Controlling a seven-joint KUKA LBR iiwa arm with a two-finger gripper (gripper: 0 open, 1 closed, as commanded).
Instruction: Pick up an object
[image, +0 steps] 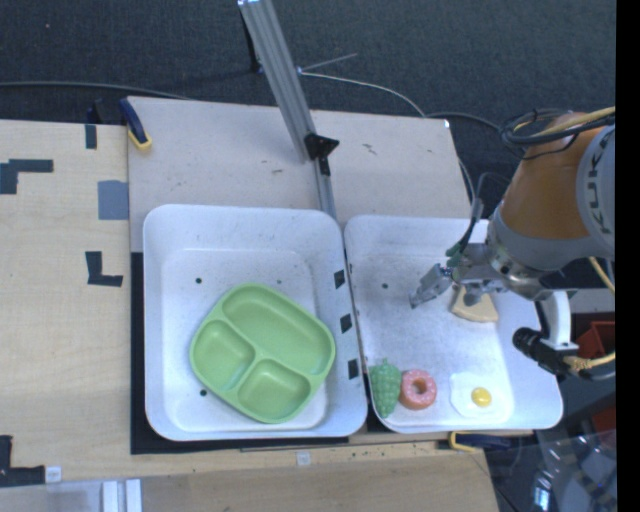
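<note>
1. Left bin (160, 300): holds one green divided plate (262, 352), three compartments, lying flat and rotated so its long axis runs from upper left to lower right. It sits in the lower middle of the bin, near the front wall.

2. Between the bins: a metal pole (290, 95) slants down from the top of the view and ends at the shared rim of the two bins.

3. Right bin (400, 250), front edge, three items in a row along the near wall:
 - green leafy toy vegetable (385, 388), at the front left corner, long axis roughly front to back, narrower end toward the near wall.
 - pink frosted doughnut (418, 389), just beside the vegetable, lying flat, hole up.
 - fried egg toy (478, 396), white with yellow yolk, lying flat, near the front right corner.

4. Right bin, middle right: a tan wedge-shaped piece (476, 308), like a bread slice, lying flat, partly hidden under the gripper hardware. Its orientation cannot be judged.

5. Gripper (432, 286): low over the right bin, fingers pointing left and downward, just left of the tan piece. Whether the fingers are spread or closed cannot be told. Nothing is visible between them.

6. Arm (555, 200): orange band, grey wrist below it.
</note>
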